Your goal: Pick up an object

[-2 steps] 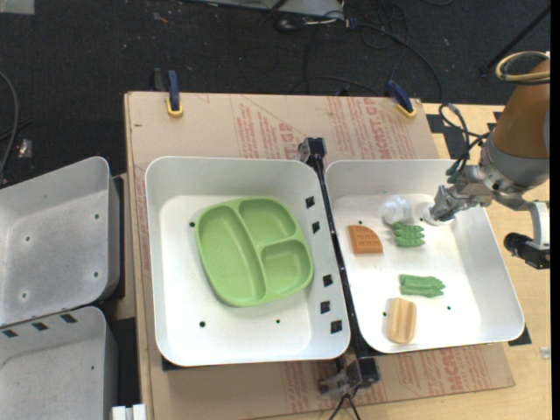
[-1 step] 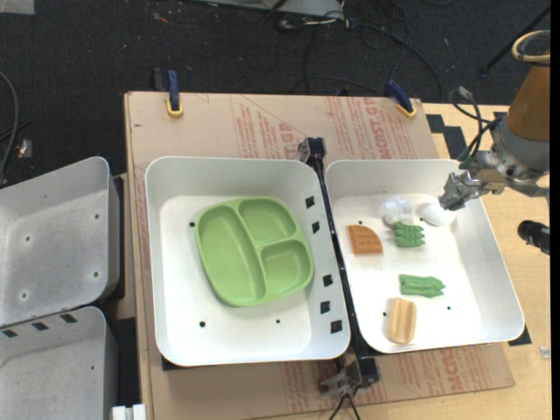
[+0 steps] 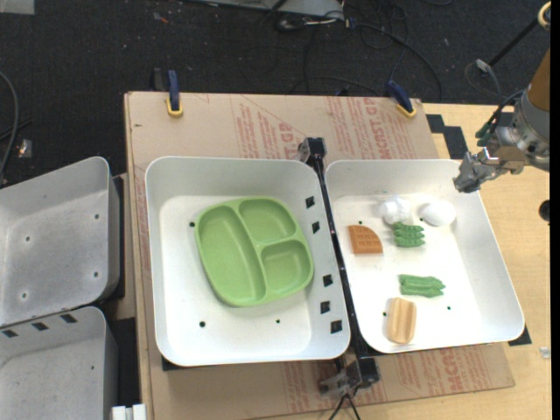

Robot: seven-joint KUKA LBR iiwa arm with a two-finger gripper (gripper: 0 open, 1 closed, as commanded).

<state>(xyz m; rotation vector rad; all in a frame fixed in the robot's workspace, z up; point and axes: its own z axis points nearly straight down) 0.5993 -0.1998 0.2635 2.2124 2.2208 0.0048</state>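
Note:
The right bin (image 3: 490,261) holds several small toy foods. A white lumpy piece (image 3: 392,209) and a white egg-like piece (image 3: 437,213) lie near its back. Beside them sit a green pea pod (image 3: 408,234) and an orange-brown waffle piece (image 3: 366,240). Further forward lie a second green pod (image 3: 422,285) and a tan bread roll (image 3: 402,319). My gripper (image 3: 470,175) hangs over the bin's back right rim, above and to the right of the egg-like piece, with nothing visible in it.
The left bin (image 3: 166,234) carries a green divided plate (image 3: 255,250). A black divider (image 3: 328,243) runs between the bins. Two white lids (image 3: 52,234) lie left of the bench. Clamps (image 3: 174,94) hold the cardboard at the back edge.

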